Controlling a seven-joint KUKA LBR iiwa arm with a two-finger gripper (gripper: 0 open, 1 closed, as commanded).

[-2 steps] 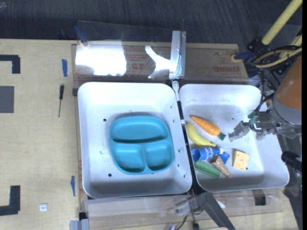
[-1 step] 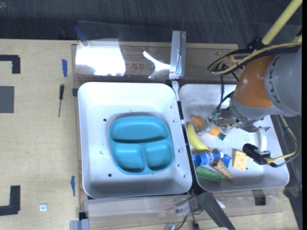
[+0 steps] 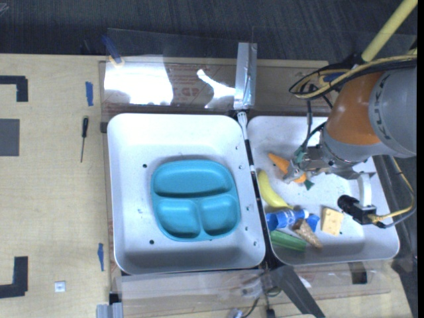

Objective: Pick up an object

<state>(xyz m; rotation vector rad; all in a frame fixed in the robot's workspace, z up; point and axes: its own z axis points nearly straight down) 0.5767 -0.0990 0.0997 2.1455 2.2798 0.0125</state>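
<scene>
At the lower edge of the frame the right bin point(image 3: 381, 247) holds a crowded row: a green piece point(image 3: 287, 241) lying nearly level along the near wall, a blue object point(image 3: 286, 217) partly covered by a brown cone-like piece point(image 3: 306, 232) whose form is hard to make out, and a yellow block with dots point(image 3: 332, 221) standing just right of them. Above these the banana point(image 3: 269, 189) lies with its long axis running from the upper left, close to the wall between the bins, down toward the lower right, curving that way at its lower end. Farther up, an orange carrot-shaped piece point(image 3: 281, 163) slants from upper left to lower right, its right end hidden under the pincer point(image 3: 303, 171). The pincer sits low over the middle of the right bin, touching or just above that orange piece; its tips are lost among wires and small green and orange bits, so I cannot tell how far apart they stand or whether anything is between them. The arm point(image 3: 371, 118) is cut off at the right edge of the frame. In the left bin point(image 3: 126, 151) a blue divided tray point(image 3: 194, 197) rests at the centre. Past both bins, glare on a clear sheet point(image 3: 165, 85) blurs the surface point(image 3: 46, 177) behind it.
</scene>
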